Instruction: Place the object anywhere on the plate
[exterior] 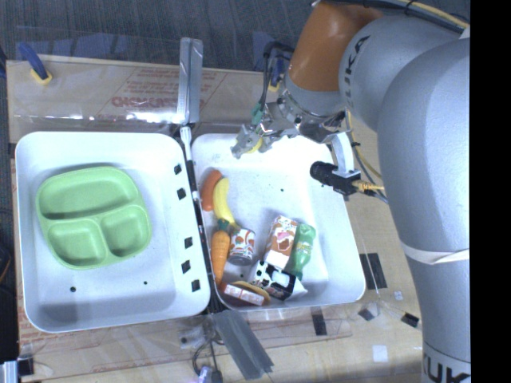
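Hovering over the upper left corner of the right bin (339, 238), the hand (249, 140) sits at the frame's upper centre, below the arm's orange band (323, 46); whether it is released or clenched cannot be told at this scale, and nothing is seen between its tips. Candidate objects lie in a loose heap toward the lower left of that bin: a banana (223, 201) touching a red-orange piece (210, 188) at the bin's left wall, a carrot (219, 254) just below them, a small can (242, 246) beside the carrot, a printed carton (281, 242), a green bottle (303, 247) leaning against the carton, and a black-and-white item (267, 276) at the bottom. The green plate (92, 214), three-compartmented, rests in the left bin (32, 294), well apart from the heap. All appear to be light toy foods, probably stiff and smooth, hence somewhat slippery. The banana, nearest the hand, would best be taken across its narrow middle, where its sides are least crowded; the can's rounded wall may roll, and the carton offers flat faces.
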Robot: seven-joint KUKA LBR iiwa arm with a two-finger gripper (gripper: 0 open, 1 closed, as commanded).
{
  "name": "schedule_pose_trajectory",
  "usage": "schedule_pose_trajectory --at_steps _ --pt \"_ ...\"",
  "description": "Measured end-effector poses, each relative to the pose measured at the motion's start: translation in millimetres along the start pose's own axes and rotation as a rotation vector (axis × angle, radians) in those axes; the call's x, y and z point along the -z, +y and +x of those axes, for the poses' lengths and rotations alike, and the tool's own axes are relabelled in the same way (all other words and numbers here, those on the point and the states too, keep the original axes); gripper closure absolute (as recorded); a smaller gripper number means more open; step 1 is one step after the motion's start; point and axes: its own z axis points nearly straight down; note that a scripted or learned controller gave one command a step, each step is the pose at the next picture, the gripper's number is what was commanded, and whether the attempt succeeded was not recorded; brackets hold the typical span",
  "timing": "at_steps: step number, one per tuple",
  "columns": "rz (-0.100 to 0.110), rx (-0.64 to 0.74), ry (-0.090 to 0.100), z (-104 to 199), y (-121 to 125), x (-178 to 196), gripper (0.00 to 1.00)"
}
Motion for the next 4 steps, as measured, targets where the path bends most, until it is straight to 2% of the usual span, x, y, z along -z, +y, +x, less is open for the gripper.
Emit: schedule_pose_trajectory --at_steps 1,2,3,4 --pt "-0.001 -0.125 0.000 129 15 28 1.00" --pt "0.002 -0.096 -0.001 183 -67 34 1.00" --pt "0.002 -0.202 -0.002 182 -49 70 1.00" --pt "0.004 -0.162 -0.003 268 -100 40 1.00"
